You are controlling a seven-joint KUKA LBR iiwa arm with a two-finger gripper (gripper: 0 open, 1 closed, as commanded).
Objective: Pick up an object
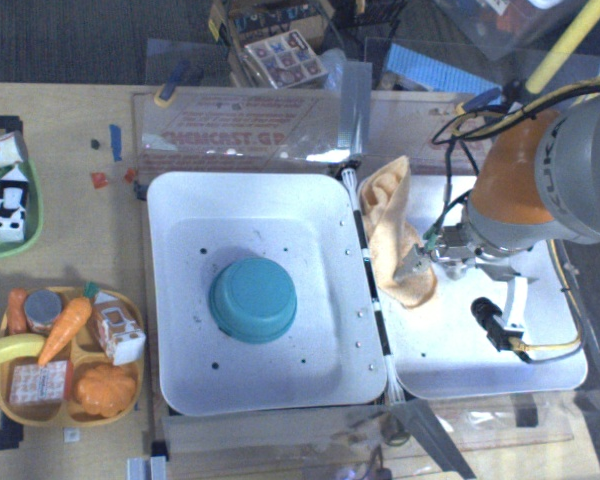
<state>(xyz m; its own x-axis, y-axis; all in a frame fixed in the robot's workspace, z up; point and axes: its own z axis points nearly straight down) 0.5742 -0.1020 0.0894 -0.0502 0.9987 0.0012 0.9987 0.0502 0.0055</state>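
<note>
**Pincer at cloth**
The gripper [421,259] met the tan cloth [388,218], heaped just beyond its tip, toward the blue bowl [254,299]. Its opening and any hold could not be told. Light and soft, the cloth likely suited a pinch on a raised fold

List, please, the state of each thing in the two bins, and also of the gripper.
Blue bowl: upside down, in the middle of the left bin.
Tan cloth: crumpled, lying along the left wall of the right bin.
Gripper: low, at the cloth's right edge; a grasp cannot be judged.
</note>
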